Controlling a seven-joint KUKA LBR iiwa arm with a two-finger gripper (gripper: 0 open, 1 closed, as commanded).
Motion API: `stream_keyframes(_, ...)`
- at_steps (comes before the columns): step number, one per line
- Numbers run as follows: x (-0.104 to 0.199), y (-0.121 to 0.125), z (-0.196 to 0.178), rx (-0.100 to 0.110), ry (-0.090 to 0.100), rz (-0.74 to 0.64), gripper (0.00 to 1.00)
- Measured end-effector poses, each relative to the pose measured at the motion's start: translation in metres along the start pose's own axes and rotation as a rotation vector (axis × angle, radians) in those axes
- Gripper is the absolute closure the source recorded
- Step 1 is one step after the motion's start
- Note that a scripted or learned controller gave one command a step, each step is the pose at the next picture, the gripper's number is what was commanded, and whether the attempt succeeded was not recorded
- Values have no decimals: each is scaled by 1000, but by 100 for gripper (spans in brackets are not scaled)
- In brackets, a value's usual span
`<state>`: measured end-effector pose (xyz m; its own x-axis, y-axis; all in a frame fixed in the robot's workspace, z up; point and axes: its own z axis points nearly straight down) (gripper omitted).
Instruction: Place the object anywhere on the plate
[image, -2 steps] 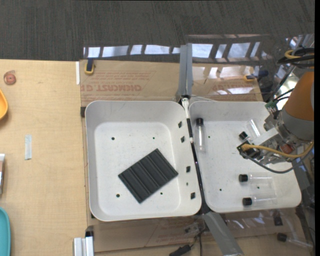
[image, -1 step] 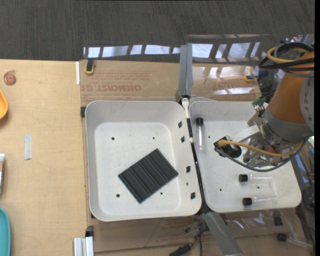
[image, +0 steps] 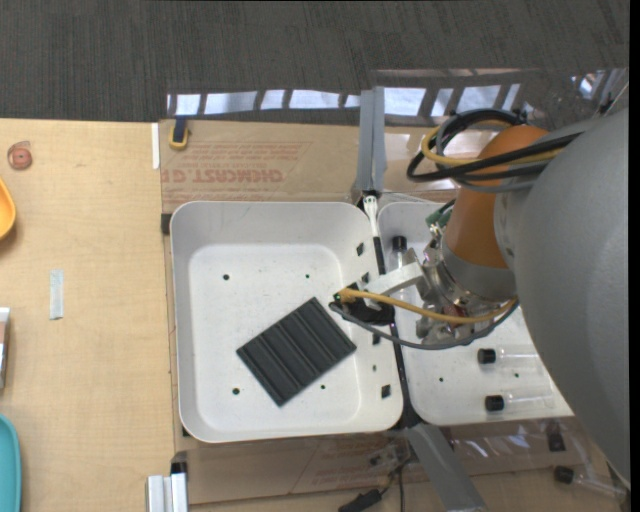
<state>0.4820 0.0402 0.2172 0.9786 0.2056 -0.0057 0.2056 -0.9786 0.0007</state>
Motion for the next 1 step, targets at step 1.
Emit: stream_keyframes(1, 10, -74, -46, -2, 2, -182, 100)
